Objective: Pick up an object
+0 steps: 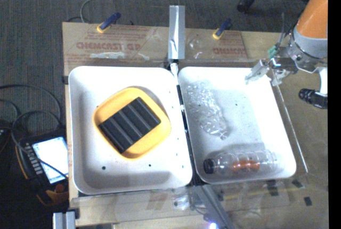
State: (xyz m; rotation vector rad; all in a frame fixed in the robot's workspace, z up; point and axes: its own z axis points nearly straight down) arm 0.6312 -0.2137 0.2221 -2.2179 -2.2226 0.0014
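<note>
- We see the pincer [265, 70] over the right bin's [241, 108] far right corner, its fingers apart with nothing between them.
- Near it to the left lies a crumpled clear wrapper [208, 108].
- A clear bottle [240, 163] lies on its side, well apart from the pincer at the bin's near wall.
- Far left of the pincer, the left bin [85, 166] holds a yellow tray [132, 122].

Faded red lettering on the brown board [114, 46], upper left of the frame, reads roughly "CHEMCAST GP".
</note>
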